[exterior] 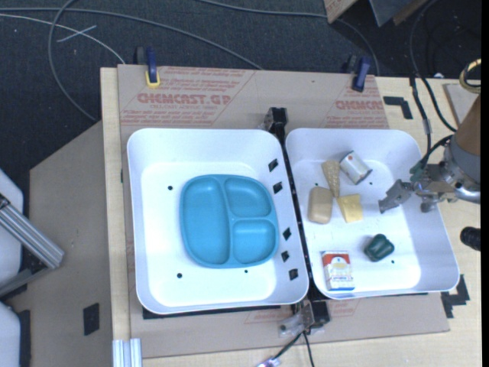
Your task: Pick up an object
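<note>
Gripper [394, 198] low over right bin [435, 258]

Only readable text: reddish print on the brown protective sheet [229, 90] covering the desk, along the back edge above the two bins. Left patch [186, 98] reads roughly "CHEMCAST GP", with smaller lines around it too fine to make out. Right patch [361, 105] looks like the same print, only partly legible. Small red-and-white carton [337, 271] in the right bin clearly has printing, but too tiny and blurry to read. More faint print near the sheet's front edge, unreadable.
</note>
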Controlling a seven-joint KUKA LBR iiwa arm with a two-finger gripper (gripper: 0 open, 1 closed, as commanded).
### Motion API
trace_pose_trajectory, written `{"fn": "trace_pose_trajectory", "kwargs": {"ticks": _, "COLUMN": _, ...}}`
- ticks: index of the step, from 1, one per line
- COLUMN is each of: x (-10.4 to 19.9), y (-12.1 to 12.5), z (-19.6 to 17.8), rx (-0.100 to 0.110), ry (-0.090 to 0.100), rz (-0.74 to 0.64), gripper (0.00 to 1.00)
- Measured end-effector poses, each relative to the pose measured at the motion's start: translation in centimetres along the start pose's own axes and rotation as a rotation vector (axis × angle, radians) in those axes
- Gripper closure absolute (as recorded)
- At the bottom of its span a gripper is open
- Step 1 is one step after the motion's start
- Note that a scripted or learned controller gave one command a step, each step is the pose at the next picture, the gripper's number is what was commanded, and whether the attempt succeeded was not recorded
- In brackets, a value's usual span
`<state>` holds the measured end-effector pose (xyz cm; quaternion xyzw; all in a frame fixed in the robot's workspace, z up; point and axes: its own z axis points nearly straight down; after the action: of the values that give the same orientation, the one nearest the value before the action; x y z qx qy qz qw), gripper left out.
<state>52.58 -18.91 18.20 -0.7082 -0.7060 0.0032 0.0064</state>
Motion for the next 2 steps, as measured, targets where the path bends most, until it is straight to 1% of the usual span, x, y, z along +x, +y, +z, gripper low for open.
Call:
{"fn": "trace_pose_trajectory", "kwargs": {"ticks": 1, "x": 0.0, "y": 0.3, "z": -0.6, "rx": -0.013, "ry": -0.003, "rz": -0.004, "gripper": 0.0}}
{"fn": "trace_pose_trajectory", "kwargs": {"ticks": 2, "x": -0.4, "y": 1.0, "z": 5.2, "rx": -0.007, "ry": -0.002, "rz": -0.003, "gripper": 0.0}}
